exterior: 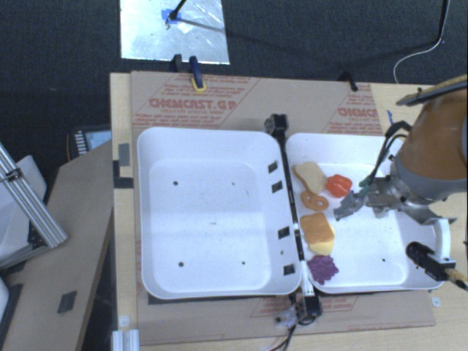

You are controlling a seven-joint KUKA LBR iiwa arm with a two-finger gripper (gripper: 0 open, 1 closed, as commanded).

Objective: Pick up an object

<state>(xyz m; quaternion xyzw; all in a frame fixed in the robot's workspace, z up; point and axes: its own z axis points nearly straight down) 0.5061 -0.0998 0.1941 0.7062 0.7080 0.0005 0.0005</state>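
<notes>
The right bin point(365, 269) holds several toy foods along its left side: a beige wedge point(309, 175), a red piece point(338, 186), an orange ring point(314, 201), an orange-yellow block point(317, 229) and a purple bunch point(322, 268). My gripper point(348, 206) hangs over this bin, just right of the orange ring and just below the red piece. I see nothing held in it. The grey wrist and orange band point(439, 145) reach in from the right.
The left bin point(212, 218) sits beside the right one, with a black clip strip point(287, 196) between them. Both rest on a cardboard sheet point(219, 101). A black part of the arm point(428, 258) overhangs the right bin's right rim.
</notes>
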